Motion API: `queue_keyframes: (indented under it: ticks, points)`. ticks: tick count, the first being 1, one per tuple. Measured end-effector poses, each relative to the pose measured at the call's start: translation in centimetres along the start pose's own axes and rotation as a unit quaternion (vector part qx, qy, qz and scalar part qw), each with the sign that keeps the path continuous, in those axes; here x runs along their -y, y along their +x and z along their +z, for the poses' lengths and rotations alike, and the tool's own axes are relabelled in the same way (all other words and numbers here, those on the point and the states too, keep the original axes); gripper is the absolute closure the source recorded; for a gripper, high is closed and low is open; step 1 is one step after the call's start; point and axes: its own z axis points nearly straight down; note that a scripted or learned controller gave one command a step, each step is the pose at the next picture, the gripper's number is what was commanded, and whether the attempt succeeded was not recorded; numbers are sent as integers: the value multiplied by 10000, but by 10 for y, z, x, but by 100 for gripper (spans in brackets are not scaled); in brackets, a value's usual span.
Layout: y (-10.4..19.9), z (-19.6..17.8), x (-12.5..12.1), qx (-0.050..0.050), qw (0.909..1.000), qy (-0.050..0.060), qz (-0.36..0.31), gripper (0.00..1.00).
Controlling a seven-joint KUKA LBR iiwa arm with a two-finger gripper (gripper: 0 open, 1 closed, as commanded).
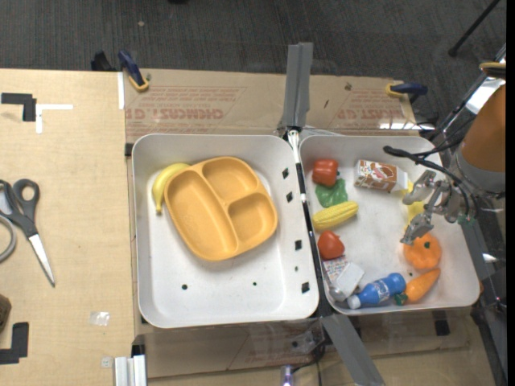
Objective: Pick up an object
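A slip is judged likely: the two-finger gripper point(420, 219) hangs just above the round orange pumpkin point(423, 252) in the right white bin point(463, 292), whose smooth curved skin could roll away. How far the claw is open cannot be told; nothing is seen held. Counted: 2 bins, 1 orange divided plastic plate point(223, 207), 1 yellow banana point(163, 183), 1 pumpkin.
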Motion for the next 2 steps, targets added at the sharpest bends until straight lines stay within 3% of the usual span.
queue_keyframes:
  ticks: [1,2]
  points:
    - [14,19,6,-39,9989,-1,469,0]
    - [13,9,5,-19,9990,-2,453,100]
